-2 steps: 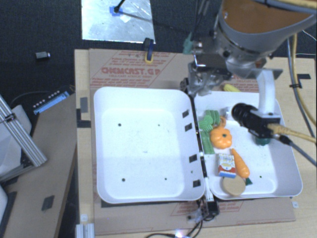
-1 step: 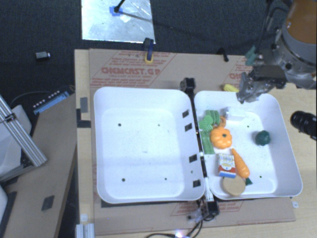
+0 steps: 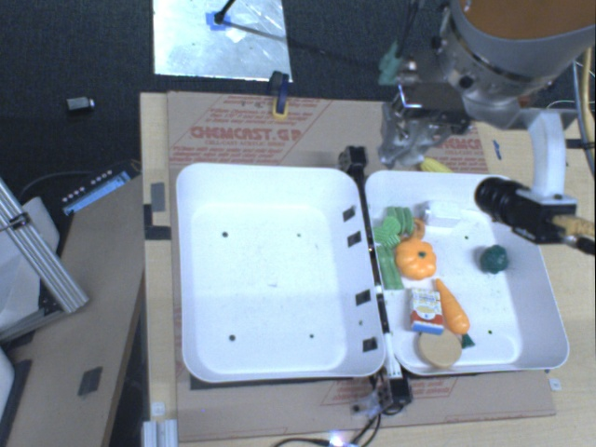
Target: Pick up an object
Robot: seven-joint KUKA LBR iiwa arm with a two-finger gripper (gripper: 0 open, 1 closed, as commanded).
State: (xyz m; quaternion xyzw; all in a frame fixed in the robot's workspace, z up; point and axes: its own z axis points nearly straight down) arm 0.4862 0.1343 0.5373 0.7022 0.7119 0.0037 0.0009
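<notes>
While I am watching remotely, the gripper [image 3: 410,142] is hovering over the right bin's [image 3: 531,296] far edge. I cannot tell its state. A pumpkin [image 3: 416,259] is lying near the bin's left wall.

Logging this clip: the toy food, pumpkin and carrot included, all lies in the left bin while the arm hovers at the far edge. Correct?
Not quite. The camera view shows the pumpkin and carrot in the right bin, not the left bin. The rest stands.
</notes>
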